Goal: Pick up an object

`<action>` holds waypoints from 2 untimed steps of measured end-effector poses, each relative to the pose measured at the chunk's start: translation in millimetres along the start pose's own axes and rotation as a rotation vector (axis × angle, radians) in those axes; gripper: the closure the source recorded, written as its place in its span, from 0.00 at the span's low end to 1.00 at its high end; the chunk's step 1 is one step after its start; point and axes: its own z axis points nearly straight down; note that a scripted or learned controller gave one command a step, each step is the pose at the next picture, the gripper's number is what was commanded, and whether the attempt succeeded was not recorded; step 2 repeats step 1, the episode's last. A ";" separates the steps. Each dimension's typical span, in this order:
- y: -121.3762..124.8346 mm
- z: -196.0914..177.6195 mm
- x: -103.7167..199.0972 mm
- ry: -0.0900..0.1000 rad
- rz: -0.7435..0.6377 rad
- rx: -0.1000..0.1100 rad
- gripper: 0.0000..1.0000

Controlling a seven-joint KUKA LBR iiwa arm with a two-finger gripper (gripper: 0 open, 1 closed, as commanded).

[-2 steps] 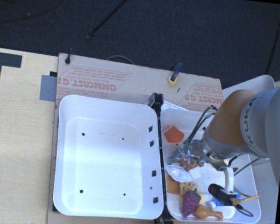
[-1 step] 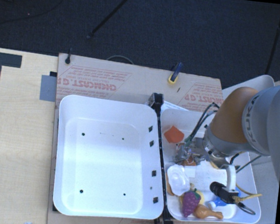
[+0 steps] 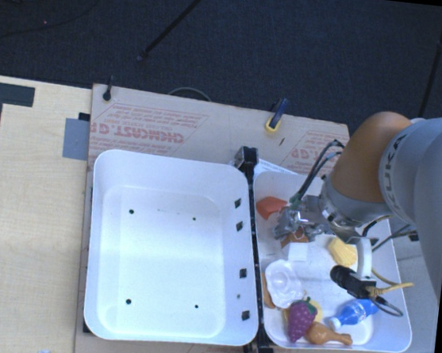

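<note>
Glossy white plastic bins (image 3: 154, 327), matt cardboard sheet (image 3: 171, 126), pale wood bench (image 3: 15, 226)

The grey arm (image 3: 414, 167) reaches leftward, claw (image 3: 291, 224) seemingly angled down.

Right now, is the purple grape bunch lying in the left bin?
No, the purple grape bunch lies in the right bin, beside the blue bottle.
</note>
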 end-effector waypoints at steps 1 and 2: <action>40.3 -67.8 73.7 0.002 -0.006 -0.006 1.00; 40.3 -67.8 73.7 0.002 -0.006 -0.006 1.00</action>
